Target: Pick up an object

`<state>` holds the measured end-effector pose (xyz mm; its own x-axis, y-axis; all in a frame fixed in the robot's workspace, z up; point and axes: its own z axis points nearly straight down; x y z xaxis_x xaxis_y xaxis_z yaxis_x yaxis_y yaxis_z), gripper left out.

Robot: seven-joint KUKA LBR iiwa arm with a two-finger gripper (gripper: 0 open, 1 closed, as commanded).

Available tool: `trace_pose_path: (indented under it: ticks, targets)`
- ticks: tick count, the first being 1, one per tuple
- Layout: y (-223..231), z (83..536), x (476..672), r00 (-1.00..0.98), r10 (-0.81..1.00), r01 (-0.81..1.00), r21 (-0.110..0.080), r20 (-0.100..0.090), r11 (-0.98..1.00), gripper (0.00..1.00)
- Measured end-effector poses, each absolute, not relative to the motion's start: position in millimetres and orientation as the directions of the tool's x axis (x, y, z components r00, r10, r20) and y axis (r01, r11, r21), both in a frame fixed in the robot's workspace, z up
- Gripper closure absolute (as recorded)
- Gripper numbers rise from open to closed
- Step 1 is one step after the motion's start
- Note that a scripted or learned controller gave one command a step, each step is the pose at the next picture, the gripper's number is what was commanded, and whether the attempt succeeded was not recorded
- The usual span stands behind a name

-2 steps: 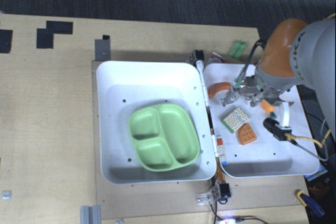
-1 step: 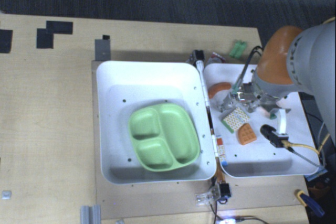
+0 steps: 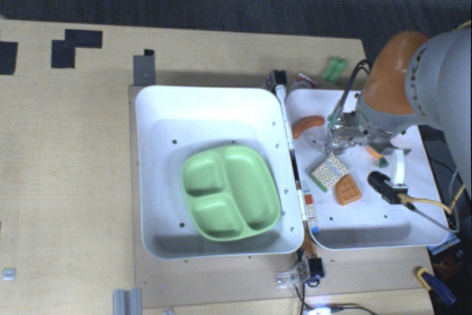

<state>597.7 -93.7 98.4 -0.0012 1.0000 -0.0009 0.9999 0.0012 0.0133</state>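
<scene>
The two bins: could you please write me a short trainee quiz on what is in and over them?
1. True or false: the green plate lies in the left bin.
2. How many compartments does the plate have? A two, B three, C five.
3. Fill in: the gripper is over the ___ bin.

Key: 1 true; 2 B; 3 right, meaning the right bin.

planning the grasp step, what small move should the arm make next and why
Probably a short drop onto the pale gridded tile. The gripper sits right at the tile's upper edge in the right bin, so it is the nearest target. The orange waffle piece lies close beside the tile, so centring on the tile seems wise.
</scene>
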Motion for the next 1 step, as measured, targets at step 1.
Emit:
trace_pose_path:
  ticks: [1]
  targets:
    - [-93.6, 98.3, 597.6, -0.002, 1.000, 1.000, 0.013, -0.001, 0.002, 0.00]
